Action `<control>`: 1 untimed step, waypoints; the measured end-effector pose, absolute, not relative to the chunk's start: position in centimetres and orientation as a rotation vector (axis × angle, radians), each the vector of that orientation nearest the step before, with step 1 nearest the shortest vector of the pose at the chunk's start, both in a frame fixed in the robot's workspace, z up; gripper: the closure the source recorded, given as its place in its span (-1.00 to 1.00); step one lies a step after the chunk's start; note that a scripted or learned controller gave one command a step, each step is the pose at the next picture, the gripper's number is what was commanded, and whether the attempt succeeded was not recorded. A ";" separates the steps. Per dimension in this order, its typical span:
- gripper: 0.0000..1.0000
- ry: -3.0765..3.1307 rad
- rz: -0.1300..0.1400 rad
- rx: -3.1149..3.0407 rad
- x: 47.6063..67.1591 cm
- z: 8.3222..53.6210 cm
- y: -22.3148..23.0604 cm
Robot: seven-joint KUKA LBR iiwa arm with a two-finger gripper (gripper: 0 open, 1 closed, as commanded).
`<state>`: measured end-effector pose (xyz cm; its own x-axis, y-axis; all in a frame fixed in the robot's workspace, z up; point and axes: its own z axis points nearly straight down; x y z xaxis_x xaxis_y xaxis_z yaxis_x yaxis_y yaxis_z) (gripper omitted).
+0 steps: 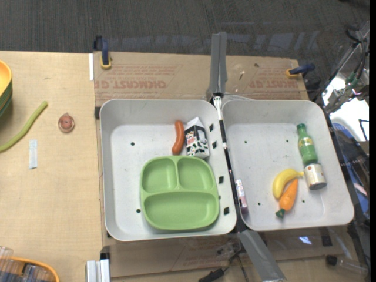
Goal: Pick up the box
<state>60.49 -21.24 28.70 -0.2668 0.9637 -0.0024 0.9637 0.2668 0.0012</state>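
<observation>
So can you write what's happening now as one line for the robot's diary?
task: pick up box | box: left bin, beside sausage, behind green plate | status: not picked up

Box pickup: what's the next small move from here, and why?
Probably bring the gripper in over the left bin, above the box. The box lies near that bin's back edge, with a sausage close on one side and the green plate just in front, so a straight descent from above looks safest.
</observation>
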 end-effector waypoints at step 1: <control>1.00 2.545 -0.001 1.843 58.1 20.3 -18.6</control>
<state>58.14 -18.64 20.34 -0.3120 0.9501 -0.0001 0.9501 0.3120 -0.0009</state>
